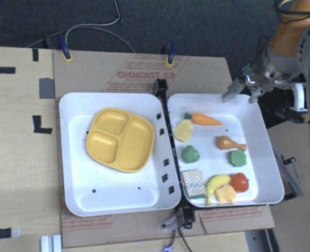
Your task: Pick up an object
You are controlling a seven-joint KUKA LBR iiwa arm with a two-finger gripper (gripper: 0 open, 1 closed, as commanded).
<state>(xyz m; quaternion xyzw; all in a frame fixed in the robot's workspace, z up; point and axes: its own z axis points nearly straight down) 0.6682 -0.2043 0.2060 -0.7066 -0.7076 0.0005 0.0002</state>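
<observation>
Looking at the upper right of the frame, the gripper (243, 91) is seen spread open and holding nothing; no toy has been picked up yet.

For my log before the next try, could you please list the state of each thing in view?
Hand: open, above right bin's far rim, holding nothing.
Plate: upright, in left bin.
Carrot: lying flat.
Drumstick: lying flat.
Banana: lying beside tomato.

grey arm (289, 56), orange band, metal hand (242, 92)
</observation>
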